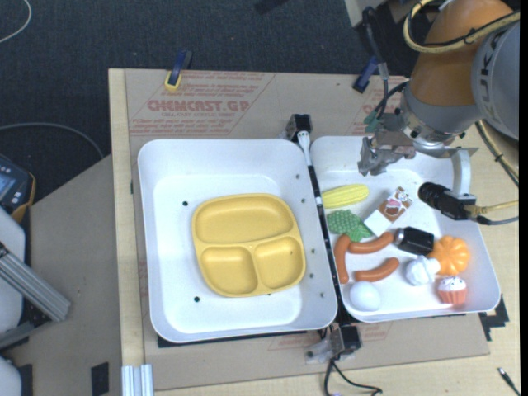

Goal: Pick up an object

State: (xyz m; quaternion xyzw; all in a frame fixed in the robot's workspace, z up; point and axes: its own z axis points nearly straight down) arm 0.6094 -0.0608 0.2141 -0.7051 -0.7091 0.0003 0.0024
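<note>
We found the jaws [375,162] hanging over the right bin [488,264] toward its twelve o'clock rim, above bare white floor; nothing showed between them, and at this angle we could not tell how wide they stood. We judged the step in hand to be the approach, with no object yet chosen or touched.

The candidates lay from the bin's centre toward six o'clock. The corn cob [344,195] sat nearest, at about seven o'clock from the jaws, with the green toy [345,223] just below it. The next move, in our judgement, called for a short shift toward the cob and a descent straddling it.

Crowding was the main hazard: two sausages [363,256], a white egg [365,295], an orange pumpkin [450,253] and a cupcake [451,289] lay close together. The left bin [157,221] held a yellow divided tray [247,244].
</note>
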